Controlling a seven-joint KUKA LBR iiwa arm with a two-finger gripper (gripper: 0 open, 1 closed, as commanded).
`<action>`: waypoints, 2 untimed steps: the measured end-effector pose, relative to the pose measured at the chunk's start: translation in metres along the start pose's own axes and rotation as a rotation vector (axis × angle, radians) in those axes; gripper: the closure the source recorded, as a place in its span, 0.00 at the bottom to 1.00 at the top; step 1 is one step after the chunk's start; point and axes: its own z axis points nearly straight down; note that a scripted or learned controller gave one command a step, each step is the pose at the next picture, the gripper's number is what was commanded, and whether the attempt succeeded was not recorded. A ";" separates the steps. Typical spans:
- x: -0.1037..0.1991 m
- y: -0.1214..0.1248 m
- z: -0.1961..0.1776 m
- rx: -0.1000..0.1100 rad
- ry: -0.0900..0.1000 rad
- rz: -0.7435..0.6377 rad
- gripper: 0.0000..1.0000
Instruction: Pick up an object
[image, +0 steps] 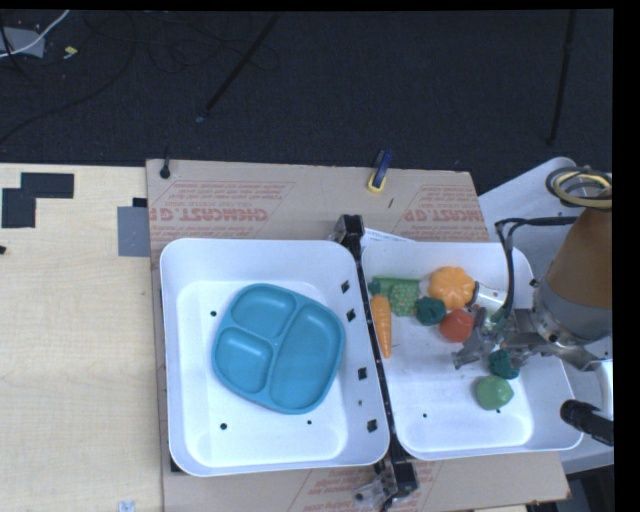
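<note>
The right bin (420, 430) holds several toy foods. An orange carrot (382, 324) lies along its left wall, with a green leafy piece (400, 294) beside it. An orange round fruit (452, 286), a dark teal piece (431, 311) and a red piece (455, 326) cluster near the bin's middle back. A light green ball (493, 392) rests toward the front right. My gripper (478, 345) reaches in from the right, low in this bin, just right of the red piece. A second teal piece (503, 366) shows directly under the wrist.
In the left bin (190, 420) lies a blue divided plate (277, 346). A black clip strip (368, 340) joins the two bins. The arm's grey body (585, 290) and its cables hang over the right bin's right wall. Cardboard lies under both bins.
</note>
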 end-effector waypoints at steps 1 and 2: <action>0.000 0.003 -0.007 -0.012 -0.002 -0.003 0.00; 0.004 0.001 0.058 -0.007 0.000 -0.003 0.00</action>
